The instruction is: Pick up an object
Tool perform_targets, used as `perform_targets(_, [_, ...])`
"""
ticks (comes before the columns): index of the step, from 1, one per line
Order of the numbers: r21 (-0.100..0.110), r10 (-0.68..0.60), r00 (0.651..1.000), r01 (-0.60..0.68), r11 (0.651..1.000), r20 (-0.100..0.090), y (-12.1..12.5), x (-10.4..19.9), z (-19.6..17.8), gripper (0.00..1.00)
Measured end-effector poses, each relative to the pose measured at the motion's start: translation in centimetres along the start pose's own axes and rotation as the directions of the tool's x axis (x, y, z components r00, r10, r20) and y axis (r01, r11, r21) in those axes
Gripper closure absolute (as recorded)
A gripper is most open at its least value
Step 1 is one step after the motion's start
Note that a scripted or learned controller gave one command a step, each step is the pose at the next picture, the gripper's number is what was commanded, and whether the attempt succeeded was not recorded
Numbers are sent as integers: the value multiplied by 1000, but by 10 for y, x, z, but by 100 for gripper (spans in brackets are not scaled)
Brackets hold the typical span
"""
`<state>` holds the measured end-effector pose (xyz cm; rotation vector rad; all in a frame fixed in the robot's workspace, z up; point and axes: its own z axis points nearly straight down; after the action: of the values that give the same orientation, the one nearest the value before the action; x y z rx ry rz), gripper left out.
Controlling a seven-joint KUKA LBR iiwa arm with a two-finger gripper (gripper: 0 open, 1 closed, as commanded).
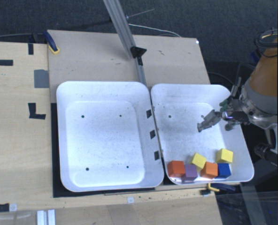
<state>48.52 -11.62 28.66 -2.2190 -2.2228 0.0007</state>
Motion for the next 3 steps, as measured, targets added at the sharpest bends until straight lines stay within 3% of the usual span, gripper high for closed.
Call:
perform_targets(1, [-3, 3, 1000, -3, 1000, 2, 2, -31, -34, 0])
perform_targets(2, [0, 1, 1000, -1, 1000, 0, 2, -30, -32, 0])
perform_targets(3, [-5, -1, 1000, 1, 1000, 1, -2, -24, -75, 0])
